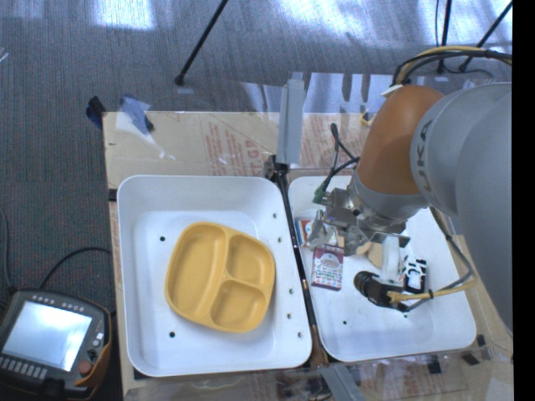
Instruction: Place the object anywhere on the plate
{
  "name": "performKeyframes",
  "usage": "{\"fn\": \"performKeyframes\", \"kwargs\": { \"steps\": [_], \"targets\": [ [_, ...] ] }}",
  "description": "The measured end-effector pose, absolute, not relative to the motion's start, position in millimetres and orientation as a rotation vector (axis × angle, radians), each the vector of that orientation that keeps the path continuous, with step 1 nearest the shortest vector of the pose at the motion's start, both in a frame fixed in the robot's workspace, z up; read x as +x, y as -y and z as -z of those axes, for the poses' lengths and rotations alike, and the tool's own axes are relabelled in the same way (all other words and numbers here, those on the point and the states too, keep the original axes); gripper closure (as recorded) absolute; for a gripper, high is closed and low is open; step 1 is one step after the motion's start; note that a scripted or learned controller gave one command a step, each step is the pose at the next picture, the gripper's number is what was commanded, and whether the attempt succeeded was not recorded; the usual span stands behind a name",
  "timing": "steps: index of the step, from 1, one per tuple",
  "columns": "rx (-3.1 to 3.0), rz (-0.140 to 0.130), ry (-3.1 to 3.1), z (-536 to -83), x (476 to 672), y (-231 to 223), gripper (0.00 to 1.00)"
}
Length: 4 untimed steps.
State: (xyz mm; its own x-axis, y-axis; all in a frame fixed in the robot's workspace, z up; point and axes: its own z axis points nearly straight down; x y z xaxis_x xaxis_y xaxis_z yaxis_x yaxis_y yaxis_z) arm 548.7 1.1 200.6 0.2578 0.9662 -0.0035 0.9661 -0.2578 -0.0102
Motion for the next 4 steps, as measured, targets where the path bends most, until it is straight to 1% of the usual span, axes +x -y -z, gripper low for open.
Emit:
{"fn": "performKeyframes", "kwargs": {
  "steps": [1,2,3,4],
  "targets": [
    [-2.258,-0.011,2.175,-233.2,517.8,-73.6,1.00],
    [-1.934,-0.012,2.468,-217.4,482.8,-103.1,1.00],
    [-1.483,-0.004,2.767,-242.7,531.7,-132.2,1.00],
    [-1.484,-0.005,2.765,-242.4,531.5,-131.9,0.00]
  ]
}}
